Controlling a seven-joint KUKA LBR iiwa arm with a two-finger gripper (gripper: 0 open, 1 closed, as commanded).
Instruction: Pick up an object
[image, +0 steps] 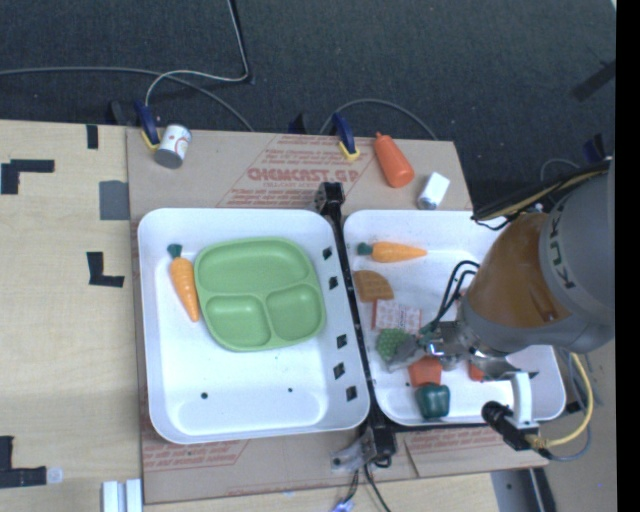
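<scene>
The right bin (450, 225) holds several toy foods: an orange carrot (398, 253) at the back, a brown slice (372, 286), a pink-and-green packet (397, 318), a green leafy piece (393, 345), a red piece (426, 371) and a dark green pepper (433, 401) near the front wall. My gripper (436, 350) is low over the middle of this bin, between the leafy piece and the red piece. The grey and orange arm covers the bin's right half. I see nothing lifted off the bin floor.
The left bin (160, 330) carries a green divided plate (262, 293) and a second carrot (183, 283) beside it. Behind the bins on the cardboard lie an orange bottle shape (393, 160), a small white block (433, 189) and a small can (173, 144).
</scene>
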